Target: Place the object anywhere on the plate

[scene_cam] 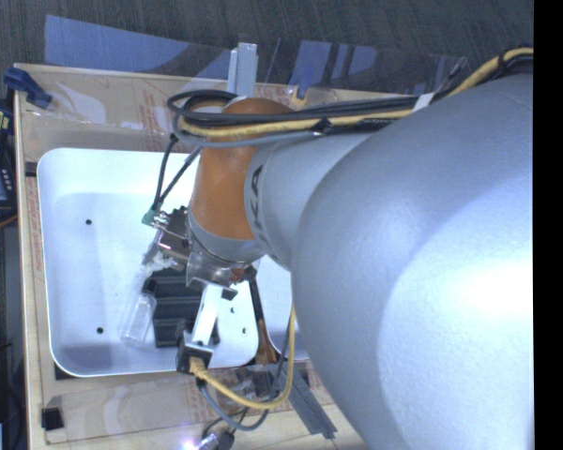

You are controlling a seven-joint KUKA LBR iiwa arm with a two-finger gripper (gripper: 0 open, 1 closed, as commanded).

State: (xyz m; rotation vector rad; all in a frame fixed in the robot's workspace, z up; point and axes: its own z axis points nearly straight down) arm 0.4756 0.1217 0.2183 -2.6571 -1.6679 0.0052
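Note:
My gripper (150, 319) is low inside the left white bin (75, 251), near its front right part. Its black body sits just over the bin floor, below the orange band (227, 186) of the wrist. The grey arm (413, 251) reaches in from the right and hides the whole right side of the bench. What lies under the gripper is hidden by its own body, so I cannot tell whether it holds anything.
The left bin's floor shows two small dark dots (88, 221). Black and yellow cables (263, 125) loop over the wrist. A wooden bench frame (94, 111) borders the bin, with a blue clamp (23, 87) at the far left corner.

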